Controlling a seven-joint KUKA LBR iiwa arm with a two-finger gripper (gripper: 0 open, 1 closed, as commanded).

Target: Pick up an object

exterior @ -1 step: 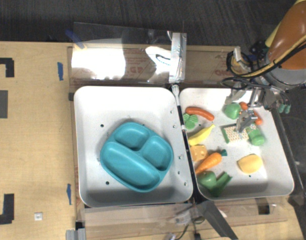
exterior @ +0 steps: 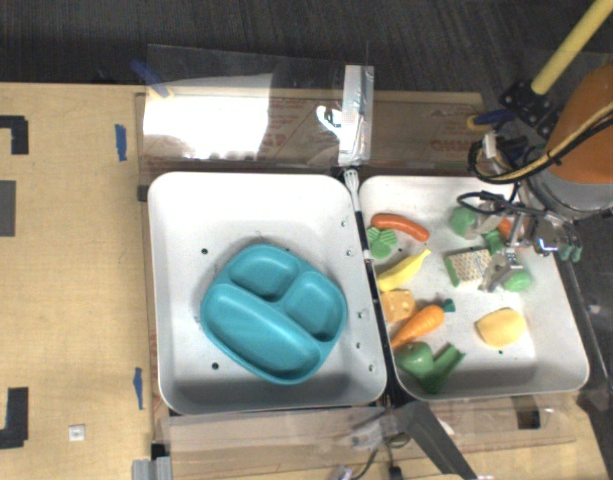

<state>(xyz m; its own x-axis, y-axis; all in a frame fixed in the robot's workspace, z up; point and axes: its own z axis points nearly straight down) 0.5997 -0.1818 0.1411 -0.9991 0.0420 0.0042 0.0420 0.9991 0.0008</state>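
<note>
- Now the gripper [exterior: 503,268] hangs low in the right bin [exterior: 571,368], at the frame's right, over a small grey piece [exterior: 468,265]; the approach step, I judge.
- Whether its claw is wide or narrow, I cannot tell.
- Next: close squarely, then lift.

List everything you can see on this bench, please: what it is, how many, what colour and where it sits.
White bins: 2, white, side by side on the bench.
Divided plate: 1, teal, in the left bin.
Sausage-like toy: 1, orange-red, top left of the right bin.
Banana: 1, yellow, below the sausage-like toy.
Carrot: 1, orange with a green top, left part of the right bin.
Green toy: 1, dark green, front of the right bin.
Yellow lump: 1, yellow, right part of the right bin.
Pale green piece: 1, far side of the right bin.
Arm: 1, grey with an orange band, at the right.
Gripper: 1, metal, low over the right bin.
</note>
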